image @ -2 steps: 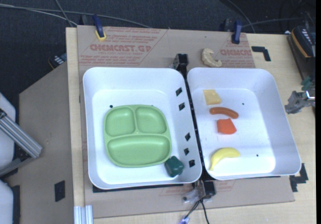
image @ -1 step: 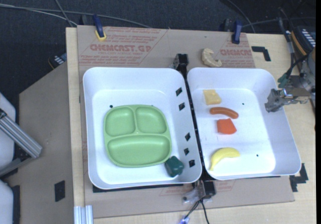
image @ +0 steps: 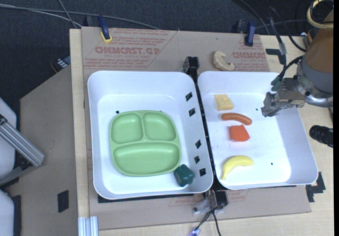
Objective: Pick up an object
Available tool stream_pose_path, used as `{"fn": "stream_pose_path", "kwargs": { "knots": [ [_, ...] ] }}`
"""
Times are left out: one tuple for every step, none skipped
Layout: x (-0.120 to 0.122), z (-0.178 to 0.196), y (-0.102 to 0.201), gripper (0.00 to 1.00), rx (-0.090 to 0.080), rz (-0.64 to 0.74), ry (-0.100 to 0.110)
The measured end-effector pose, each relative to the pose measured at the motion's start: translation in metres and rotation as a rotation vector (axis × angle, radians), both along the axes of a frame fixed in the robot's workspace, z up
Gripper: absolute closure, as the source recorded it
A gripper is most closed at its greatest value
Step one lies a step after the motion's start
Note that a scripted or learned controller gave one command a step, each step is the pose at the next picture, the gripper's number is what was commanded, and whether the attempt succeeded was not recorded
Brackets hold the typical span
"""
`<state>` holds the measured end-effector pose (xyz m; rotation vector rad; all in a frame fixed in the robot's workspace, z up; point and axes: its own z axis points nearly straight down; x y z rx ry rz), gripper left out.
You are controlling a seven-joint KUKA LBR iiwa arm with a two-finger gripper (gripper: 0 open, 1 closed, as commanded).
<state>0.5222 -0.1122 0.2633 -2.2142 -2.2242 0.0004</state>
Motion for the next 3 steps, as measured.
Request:
{"fn": "stream_pose_path", "kwargs": {
  "knots": [
    [0.019, -0.016, 0.056, 1.0, 0.0, 0.001, 0.0],
    [0.029, -0.018, 0.115, 1.0, 0.0, 0.002, -0.003],
    [0.055, -0.03, 0.161, 1.0, -0.001, 0.001, -0.004]
  ]
}}
